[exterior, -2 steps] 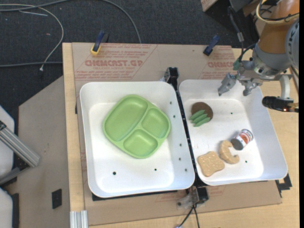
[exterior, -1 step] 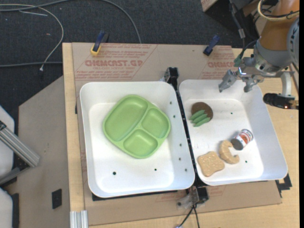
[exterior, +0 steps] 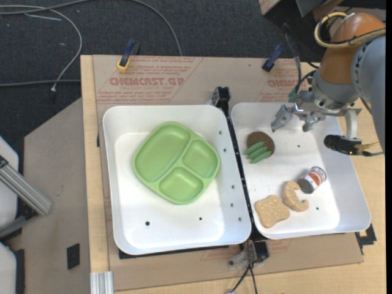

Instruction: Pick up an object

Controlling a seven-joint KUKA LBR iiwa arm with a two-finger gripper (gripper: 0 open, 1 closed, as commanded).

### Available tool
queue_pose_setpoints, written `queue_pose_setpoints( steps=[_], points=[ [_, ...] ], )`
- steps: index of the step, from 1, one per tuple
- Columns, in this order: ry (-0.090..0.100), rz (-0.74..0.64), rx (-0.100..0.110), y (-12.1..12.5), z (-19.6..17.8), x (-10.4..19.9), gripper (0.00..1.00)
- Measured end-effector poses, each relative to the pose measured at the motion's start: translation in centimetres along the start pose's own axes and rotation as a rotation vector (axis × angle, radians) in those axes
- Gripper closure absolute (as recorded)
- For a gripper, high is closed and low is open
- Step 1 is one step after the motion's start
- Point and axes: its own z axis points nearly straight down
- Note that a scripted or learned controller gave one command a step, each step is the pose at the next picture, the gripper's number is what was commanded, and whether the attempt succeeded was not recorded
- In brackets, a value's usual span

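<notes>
Overhead, the metal gripper [exterior: 296, 119], fingers spread and holding nothing, hovers over the smooth white bin [exterior: 349, 188].

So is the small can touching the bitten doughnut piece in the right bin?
Touching, as far as the camera view shows: the small can lies against the upper right edge of the bitten doughnut piece, with no white bin floor visible between them.

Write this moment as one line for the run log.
gripper: over right bin, far end, fingers open | held: nothing | nearest: brown-and-green item | left bin: green tray

Robotics lab: clamped cardboard bench [exterior: 153, 78], loose cables [exterior: 61, 11].
</notes>
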Motion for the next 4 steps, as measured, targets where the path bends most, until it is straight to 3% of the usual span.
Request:
queue_pose_setpoints(
  steps=[1, 2, 4],
  points=[
    [-0.002, 0.0, -0.005, 0.1, 3.8, 0.0, 0.0],
    [-0.003, -0.001, -0.01, 0.2, 2.5, 0.1, 1.0],
    [-0.005, 0.001, -0.017, -0.9, -9.2, -0.2, 1.0]
  ],
)
